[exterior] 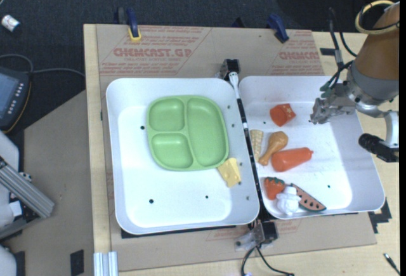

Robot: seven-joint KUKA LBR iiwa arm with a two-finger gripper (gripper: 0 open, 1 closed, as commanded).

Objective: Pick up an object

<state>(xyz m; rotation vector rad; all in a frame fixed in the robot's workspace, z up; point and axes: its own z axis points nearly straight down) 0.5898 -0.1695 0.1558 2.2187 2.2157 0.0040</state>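
The right bin [355, 173] holds several toy foods: a red pepper piece [282, 114], a tan chicken drumstick [273, 145], an orange-red carrot-like piece [292, 158], a pale waffle cone [255, 139], a strawberry [274, 187], a white item [287, 201] and a watermelon slice [309, 200]. My gripper [319, 113] hangs over the right bin's upper right part, to the right of the red pepper piece and apart from it. Nothing shows between its fingers.
The left bin [127, 167] carries a green divided plate [188, 132] and a yellow cheese wedge [230, 172] at its right side. The grey arm with its orange band [380, 46] comes in from the right. Clamps sit along the bench's far edge.
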